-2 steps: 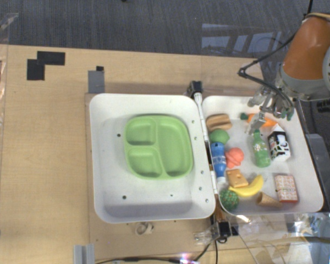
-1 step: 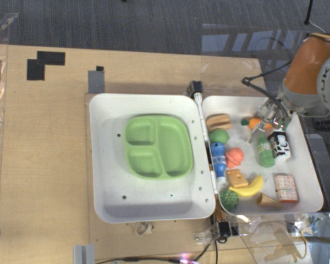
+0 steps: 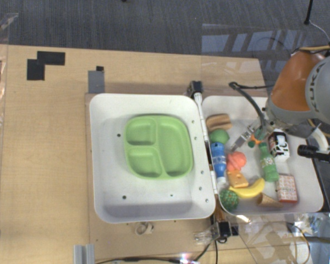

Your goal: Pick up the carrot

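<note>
The carrot (image 3: 254, 142), small and orange with a green top, lies in the right bin (image 3: 311, 172) between a green ball and a black and white toy. My gripper (image 3: 245, 141) hangs low over the bin's middle, right beside the carrot on its left and touching or nearly touching it. The grey arm with its orange band (image 3: 294, 84) comes in from the upper right and hides the bin's far right corner.
The right bin also holds a bun (image 3: 218, 120), green ball (image 3: 220, 136), blue bottle (image 3: 218, 162), pink fruit (image 3: 237, 160), cheese wedge (image 3: 237, 179), banana (image 3: 250, 189), green bottle (image 3: 268, 165) and pink box (image 3: 286, 187). The left bin (image 3: 107, 147) holds a green divided plate (image 3: 157, 146).
</note>
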